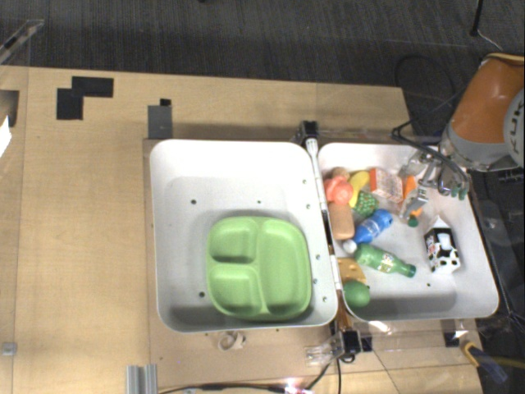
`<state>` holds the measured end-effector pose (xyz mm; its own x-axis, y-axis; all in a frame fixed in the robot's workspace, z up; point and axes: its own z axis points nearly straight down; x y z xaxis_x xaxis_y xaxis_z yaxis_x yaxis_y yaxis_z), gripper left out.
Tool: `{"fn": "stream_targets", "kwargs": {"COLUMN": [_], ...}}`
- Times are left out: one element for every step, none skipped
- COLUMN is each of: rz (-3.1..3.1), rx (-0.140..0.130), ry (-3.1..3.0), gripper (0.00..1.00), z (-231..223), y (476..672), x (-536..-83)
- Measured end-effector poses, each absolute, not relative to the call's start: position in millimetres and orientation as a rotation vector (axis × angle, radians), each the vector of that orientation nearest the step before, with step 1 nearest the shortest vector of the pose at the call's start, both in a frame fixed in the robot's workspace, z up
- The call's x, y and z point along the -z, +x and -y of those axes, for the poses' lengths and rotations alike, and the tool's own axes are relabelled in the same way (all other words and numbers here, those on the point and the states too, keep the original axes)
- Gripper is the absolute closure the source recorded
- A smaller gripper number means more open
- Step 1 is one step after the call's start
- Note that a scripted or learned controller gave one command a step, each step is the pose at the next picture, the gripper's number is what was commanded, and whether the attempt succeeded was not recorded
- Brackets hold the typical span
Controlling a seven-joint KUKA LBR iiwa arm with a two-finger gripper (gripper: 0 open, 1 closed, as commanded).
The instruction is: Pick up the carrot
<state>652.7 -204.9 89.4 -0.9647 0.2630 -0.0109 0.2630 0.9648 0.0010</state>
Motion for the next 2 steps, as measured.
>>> {"fn": "stream_targets", "kwargs": {"rz": [-3.009,-2.999], "rx": [-0.002,0.0], "ry": [0.861,0.846], "gripper": [0.0,1.0], "z": [204.5,203.8], "y": [647.9,652.1], "x": [-88.1,-103.0]}}
